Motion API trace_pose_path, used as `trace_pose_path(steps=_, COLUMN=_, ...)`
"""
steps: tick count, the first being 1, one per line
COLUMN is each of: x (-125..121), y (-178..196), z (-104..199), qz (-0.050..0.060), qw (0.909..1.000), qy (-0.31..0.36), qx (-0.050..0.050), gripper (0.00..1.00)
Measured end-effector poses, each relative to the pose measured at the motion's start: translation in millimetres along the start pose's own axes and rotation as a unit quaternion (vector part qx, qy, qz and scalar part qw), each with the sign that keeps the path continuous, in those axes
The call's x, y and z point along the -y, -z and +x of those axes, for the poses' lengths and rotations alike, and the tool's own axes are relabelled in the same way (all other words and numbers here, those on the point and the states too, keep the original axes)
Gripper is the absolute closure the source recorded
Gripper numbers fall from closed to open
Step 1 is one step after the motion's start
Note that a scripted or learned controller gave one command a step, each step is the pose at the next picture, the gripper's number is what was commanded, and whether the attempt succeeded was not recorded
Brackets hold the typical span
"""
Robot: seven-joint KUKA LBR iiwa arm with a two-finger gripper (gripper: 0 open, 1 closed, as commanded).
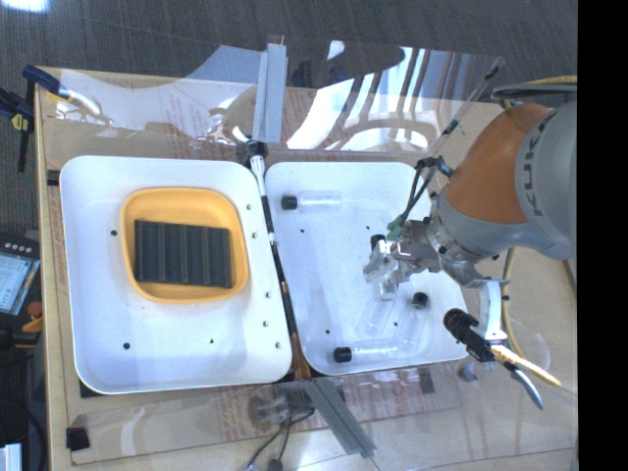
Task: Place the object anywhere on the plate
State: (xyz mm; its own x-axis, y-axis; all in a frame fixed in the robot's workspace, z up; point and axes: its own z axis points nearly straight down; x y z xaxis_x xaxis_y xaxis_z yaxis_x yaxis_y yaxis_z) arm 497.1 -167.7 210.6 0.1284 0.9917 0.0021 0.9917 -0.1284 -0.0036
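Bench with two white bins: the yellow plate [184, 246] fills the left bin [88, 341], while the gripper [385, 263], finger state indiscernible, hovers right of it over an indistinct clear object [378, 314], needing a centred, confirmed grasp.

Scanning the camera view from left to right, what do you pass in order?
Left bin → yellow plate → dark ridged block on it → right bin → gripper → orange band of the arm.
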Motion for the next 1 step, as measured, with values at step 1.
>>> trace_pose_path(steps=1, x=-31.1, y=110.4, z=52.6, qz=-0.001, qw=0.9991, qy=0.042, qx=0.001, gripper=1.0)
